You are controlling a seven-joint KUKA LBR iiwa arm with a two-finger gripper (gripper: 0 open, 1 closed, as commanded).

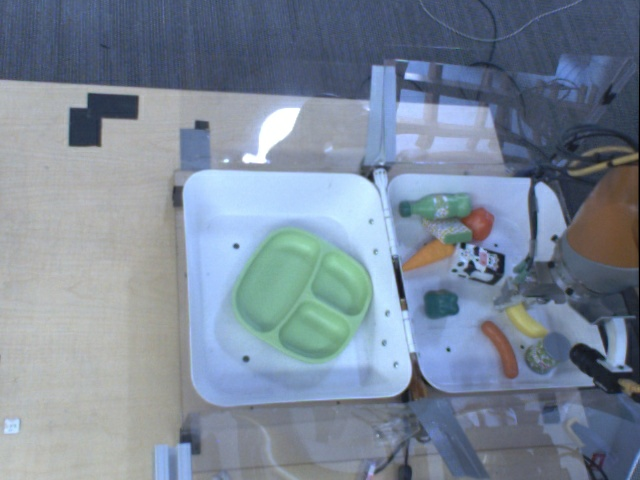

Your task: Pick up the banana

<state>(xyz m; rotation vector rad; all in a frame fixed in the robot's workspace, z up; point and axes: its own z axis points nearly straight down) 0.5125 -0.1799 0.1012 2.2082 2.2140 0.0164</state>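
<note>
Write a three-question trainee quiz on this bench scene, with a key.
1. True or false: the banana lies in the bin with the green tray.
2. Which lies nearest the banana: (a) the green bottle, (b) the hot dog, (c) the carrot?
3. Fill in: the arm reaches in over the ___ bin.

Key: 1 false, it lies in the right bin; 2 b; 3 right.

2 bins — 1 tray, 1 banana, 1 carrot, 1 bottle.
</note>
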